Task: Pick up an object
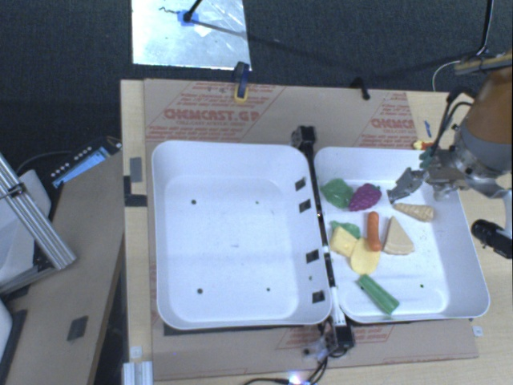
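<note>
Now, left to right: left bin (pixel 232 231) bare white, right bin (pixel 449 287) crowded. My end effector (pixel 406 184) hovers at its far right, fingers spread, gripping nothing. Just beneath lies the pale cone-shaped piece (pixel 414 211), tan and tapered, close to the bin's right wall.

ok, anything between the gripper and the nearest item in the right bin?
Nothing visible. The gripper hangs over the right bin, near its far edge. The closest item, a pale cone-shaped piece, lies just beside it with bare bin floor around. The purple piece sits further left, clear of that path.
</note>
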Tool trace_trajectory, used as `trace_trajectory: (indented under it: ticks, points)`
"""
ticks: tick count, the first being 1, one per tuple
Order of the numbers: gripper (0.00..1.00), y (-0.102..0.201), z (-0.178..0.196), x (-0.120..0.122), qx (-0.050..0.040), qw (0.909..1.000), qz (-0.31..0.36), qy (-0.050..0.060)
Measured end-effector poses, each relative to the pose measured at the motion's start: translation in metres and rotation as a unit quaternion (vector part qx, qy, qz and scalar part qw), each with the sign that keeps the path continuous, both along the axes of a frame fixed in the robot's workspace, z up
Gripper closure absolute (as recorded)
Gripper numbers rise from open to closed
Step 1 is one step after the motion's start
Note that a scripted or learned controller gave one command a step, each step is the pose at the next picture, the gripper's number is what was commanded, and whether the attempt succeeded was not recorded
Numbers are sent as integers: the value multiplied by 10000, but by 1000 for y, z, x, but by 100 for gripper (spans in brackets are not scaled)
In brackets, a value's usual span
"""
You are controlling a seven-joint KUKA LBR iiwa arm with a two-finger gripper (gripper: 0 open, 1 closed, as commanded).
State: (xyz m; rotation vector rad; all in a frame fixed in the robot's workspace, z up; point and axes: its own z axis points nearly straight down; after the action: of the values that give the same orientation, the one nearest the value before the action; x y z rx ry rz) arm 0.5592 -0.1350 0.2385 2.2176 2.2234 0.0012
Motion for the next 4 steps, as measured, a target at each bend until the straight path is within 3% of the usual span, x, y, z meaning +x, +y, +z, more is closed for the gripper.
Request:
trace_trajectory:
  ticks: [1, 2, 3, 4]
  points:
    - [0, 117, -57, 14, 31, 10000, 61, 21]
    - [0, 205, 13, 64, 23, 10000, 59, -52]
    - [100, 198, 20, 62, 7, 10000, 25, -17]
    - [100, 234, 97, 112, 13, 10000, 25, -59]
